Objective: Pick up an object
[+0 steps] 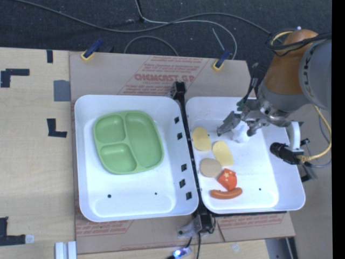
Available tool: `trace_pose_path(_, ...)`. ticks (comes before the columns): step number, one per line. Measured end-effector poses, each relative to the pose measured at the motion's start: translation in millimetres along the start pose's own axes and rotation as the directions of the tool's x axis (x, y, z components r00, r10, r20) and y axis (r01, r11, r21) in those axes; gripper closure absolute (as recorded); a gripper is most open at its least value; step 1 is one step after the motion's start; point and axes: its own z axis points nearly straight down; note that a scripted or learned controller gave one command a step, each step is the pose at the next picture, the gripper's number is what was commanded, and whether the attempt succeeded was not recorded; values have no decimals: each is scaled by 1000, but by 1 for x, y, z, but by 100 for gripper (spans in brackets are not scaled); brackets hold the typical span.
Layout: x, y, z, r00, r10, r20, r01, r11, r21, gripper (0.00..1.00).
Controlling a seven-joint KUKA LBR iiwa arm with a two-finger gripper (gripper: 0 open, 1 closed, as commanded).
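Camera view puts the jaws (235,124) spread and holding nothing above the right bin (280,196), near 2 yellow pieces (201,139), so we judge a descent here may close on bare floor between items.

A pale wooden bench top (32,161) filled the left side and bore black tape marks (54,127) — angles and short bars. A sheet of brown cardboard (161,77) with red printing lay on it, held at its far edge by two blue-and-yellow clamps (92,49). Beyond the bench, dark speckled carpet (64,12) covered the floor, and thin cables (161,21) trailed across it — one looping toward the cardboard. The light was even and soft.
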Motion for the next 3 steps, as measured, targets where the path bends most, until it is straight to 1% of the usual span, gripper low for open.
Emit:
trace_pose_path(1, 0, 3, -8, 1000, -3, 2, 3, 1000, -14, 0)
trace_pose_path(2, 4, 0, 56, 1000, -3, 2, 3, 1000, -8, 0)
trace_pose_path(3, 4, 1, 98, 1000, -3, 4, 3, 1000, -15, 0)
